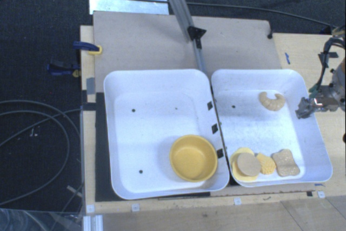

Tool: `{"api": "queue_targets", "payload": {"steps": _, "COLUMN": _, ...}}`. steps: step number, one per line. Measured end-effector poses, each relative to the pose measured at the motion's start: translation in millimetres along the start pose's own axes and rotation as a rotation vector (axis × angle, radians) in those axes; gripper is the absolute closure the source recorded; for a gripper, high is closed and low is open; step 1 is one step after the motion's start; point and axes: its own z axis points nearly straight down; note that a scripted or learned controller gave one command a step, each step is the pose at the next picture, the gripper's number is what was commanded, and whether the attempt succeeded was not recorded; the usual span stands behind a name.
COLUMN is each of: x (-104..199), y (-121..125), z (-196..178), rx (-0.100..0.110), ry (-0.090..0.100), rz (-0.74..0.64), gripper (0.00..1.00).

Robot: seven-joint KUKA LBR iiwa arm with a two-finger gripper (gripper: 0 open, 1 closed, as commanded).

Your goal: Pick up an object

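Gripper [304, 108] is hovering just outside the right bin's [311, 132] right rim; whether it is released or clenched, I cannot tell. Nearest, inside that bin, a croissant [271, 100] is lying; cookies [265, 163] are sitting near its front wall.

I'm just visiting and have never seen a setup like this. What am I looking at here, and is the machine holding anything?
One camera looks down at a slant on a bench with two shallow white bins. The left bin holds a yellow bowl. The right bin holds a croissant-shaped piece and, at its near edge, a round tan disc on a yellow plate, a small yellow piece and a tan biscuit-like piece. The robot arm comes in from the right; its gripper sits at the right bin's rim, with nothing visibly between its fingers.
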Motion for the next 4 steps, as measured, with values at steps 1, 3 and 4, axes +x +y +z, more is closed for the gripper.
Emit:
{"api": "queue_targets", "payload": {"steps": 1, "x": 50, "y": 15, "z": 8, "rx": 0.004, "ry": 0.003, "rz": -0.005, "gripper": 1.00}}
{"api": "queue_targets", "payload": {"steps": 3, "x": 148, "y": 40, "z": 13, "rx": 0.004, "ry": 0.004, "rz": -0.004, "gripper": 1.00}}
{"api": "queue_targets", "payload": {"steps": 4, "x": 201, "y": 61, "z": 0, "rx": 0.002, "ry": 0.005, "rz": -0.006, "gripper": 1.00}}
